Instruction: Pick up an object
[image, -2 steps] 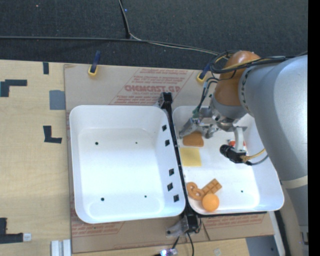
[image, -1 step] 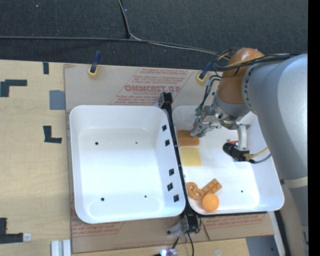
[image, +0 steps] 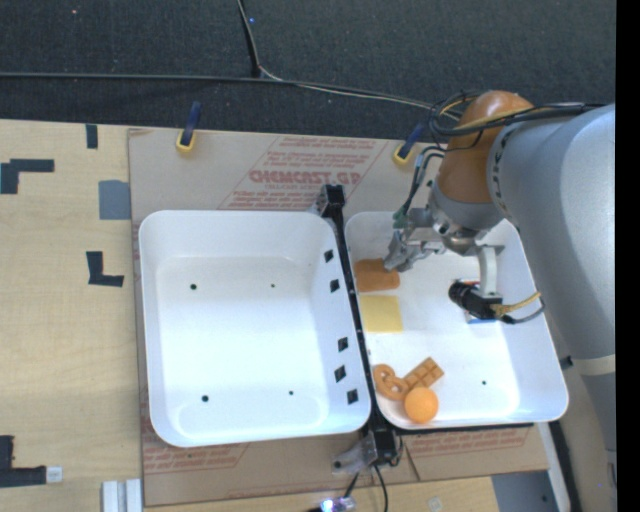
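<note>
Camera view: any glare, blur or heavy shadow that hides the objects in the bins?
Camera view: even lighting and soft shadows. The white right bin is bright but not washed out, and the orange ball and yellow block read sharply. The end effector is slightly soft, casting a faint shadow by the brown block.

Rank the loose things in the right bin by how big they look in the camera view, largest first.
1. Yellow square pad
2. Orange-brown block, partly hidden by the gripper, so unsure
3. Orange toy piece with holes
4. Orange ball

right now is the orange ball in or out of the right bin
In: the orange ball lies inside the right bin, near its front rim, beside the orange bracket.
</note>
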